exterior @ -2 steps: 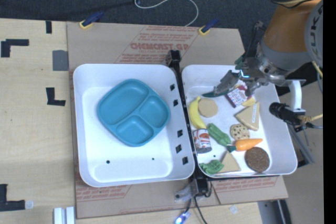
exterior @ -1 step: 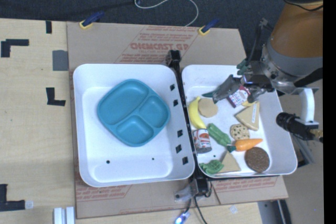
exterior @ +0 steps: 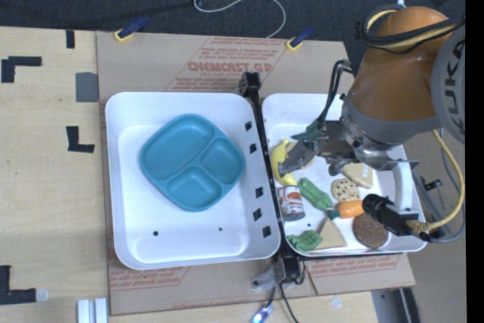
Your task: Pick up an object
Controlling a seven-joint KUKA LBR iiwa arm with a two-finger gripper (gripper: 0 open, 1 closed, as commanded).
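Observation:
My gripper (exterior: 297,150) hangs over the left part of the right bin (exterior: 296,108), with the orange-banded wrist behind it to the right. Its two dark fingers stand apart, open, with nothing between them. Just left of and below the fingertips lies a yellow banana (exterior: 281,156). Nearer the front of the bin lie a green pickle (exterior: 316,194), a small can (exterior: 291,203), a spotted cookie (exterior: 344,187), an orange carrot (exterior: 349,209), a brown round cookie (exterior: 369,232), a pale wedge (exterior: 331,235) and a green leafy piece (exterior: 305,241). The arm hides the bin's right side.
The left bin (exterior: 121,163) holds a blue three-compartment plate (exterior: 193,161). A black divider (exterior: 261,155) runs between the bins. Both bins rest on a cardboard sheet (exterior: 219,60). A white cable (exterior: 234,5) lies on the dark cloth behind.

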